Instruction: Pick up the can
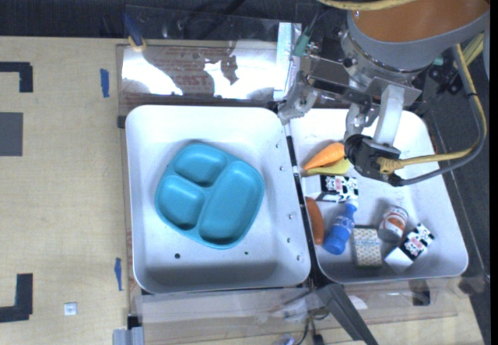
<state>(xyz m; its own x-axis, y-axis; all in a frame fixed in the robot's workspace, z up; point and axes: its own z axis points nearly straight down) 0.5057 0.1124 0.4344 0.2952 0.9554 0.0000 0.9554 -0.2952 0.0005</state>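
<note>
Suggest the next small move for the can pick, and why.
Probably carry the hand across the right bin, kept high, toward the can. The hand is over the bin's top-left corner in the view, while the can stands toward the lower right, close beside a cow-patterned carton. It likely needs lining up overhead before any descent.

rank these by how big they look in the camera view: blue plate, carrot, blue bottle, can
1. blue plate, by far the largest
2. carrot and blue bottle: they look about alike, so I won't rank one over the other
3. can, the smallest as it looks here
</note>
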